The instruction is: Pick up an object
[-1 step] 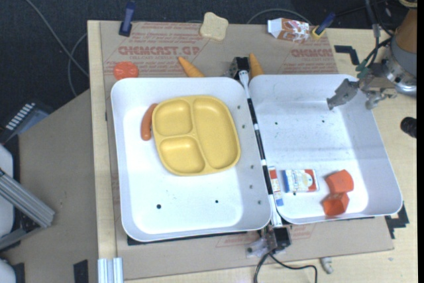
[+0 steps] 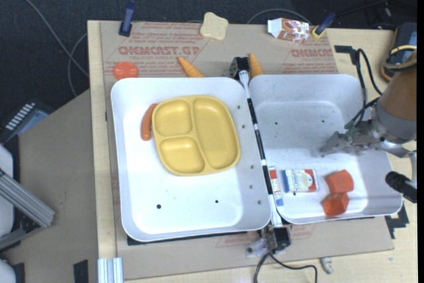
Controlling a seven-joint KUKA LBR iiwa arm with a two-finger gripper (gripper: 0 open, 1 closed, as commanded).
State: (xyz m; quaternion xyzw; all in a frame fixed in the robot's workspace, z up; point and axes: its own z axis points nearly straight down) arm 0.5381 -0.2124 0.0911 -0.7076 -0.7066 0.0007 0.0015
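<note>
The gripper (image 2: 329, 144) hovers just above the red block (image 2: 338, 182); whether its fingers are spread, I cannot tell. The block looks light and stiff — pinch its flat sides.

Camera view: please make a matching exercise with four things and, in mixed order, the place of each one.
Things:
1. yellow plate
2. sausage
3. small packet
4. slice of bread

Places:
A. on the brown board behind the bins
B. in the right bin, near its front
C. middle of the left bin
D. in the left bin, against the plate's left edge

Pairs: 1-C, 2-D, 3-B, 4-A
</note>
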